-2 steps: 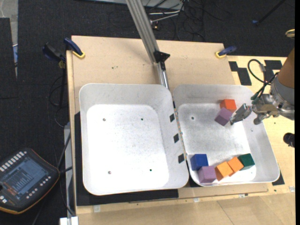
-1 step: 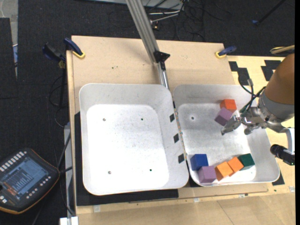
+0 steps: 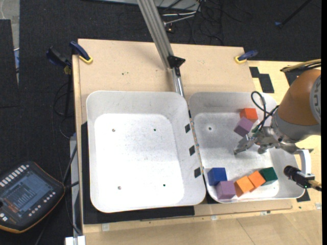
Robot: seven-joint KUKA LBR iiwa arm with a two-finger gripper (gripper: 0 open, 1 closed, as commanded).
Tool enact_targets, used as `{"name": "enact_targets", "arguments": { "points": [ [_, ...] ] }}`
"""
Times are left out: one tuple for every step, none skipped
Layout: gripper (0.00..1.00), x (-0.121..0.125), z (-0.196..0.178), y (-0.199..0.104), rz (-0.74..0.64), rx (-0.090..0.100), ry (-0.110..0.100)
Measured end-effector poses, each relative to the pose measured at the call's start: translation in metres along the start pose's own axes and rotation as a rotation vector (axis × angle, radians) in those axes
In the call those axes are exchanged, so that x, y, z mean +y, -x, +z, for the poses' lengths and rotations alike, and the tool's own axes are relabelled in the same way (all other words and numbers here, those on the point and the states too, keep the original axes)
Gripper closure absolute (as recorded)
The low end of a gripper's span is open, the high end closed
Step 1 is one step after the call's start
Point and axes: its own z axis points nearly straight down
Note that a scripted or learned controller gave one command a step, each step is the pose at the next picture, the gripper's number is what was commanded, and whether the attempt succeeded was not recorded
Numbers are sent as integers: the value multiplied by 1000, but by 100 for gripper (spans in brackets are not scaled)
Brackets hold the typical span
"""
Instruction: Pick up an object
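A tan counter [image 3: 153, 65] on a dark floor carries two shallow white bins side by side; a teach pendant [image 3: 28, 195] lies on the floor at lower left, and a metal strut [image 3: 156, 24] slants in from the top toward the seam between the bins. I note nothing lying in the left bin [image 3: 97, 106]. The right bin [image 3: 214, 103] holds all the candidates: an orange block [image 3: 250, 114] and a purple block [image 3: 244, 126] touching each other near its far right, and along its near wall a blue block [image 3: 217, 175], a second purple one [image 3: 226, 189], a second orange one [image 3: 247, 182] and a green block [image 3: 267, 176], packed close together. My arm [image 3: 301, 106] enters from the right, and the claw [image 3: 245, 146] sits low over the bin floor, just below the upper purple block and well apart from the near row. Whether the claw is released or clenched, I cannot tell from this angle; I see no block between its tips. My judgement: the task is not yet done. The approach stage appears reached, with the upper purple block the likeliest target; the grasp and the lift both remain. Every block rests on the bin floor.
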Motion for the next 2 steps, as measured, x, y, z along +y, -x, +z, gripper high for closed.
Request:
{"name": "enact_targets", "arguments": {
  "points": [
    [100, 2, -14, 1, 0, -2, 7],
    [100, 4, -70, 11, 1, -4, 11]
  ]
}}
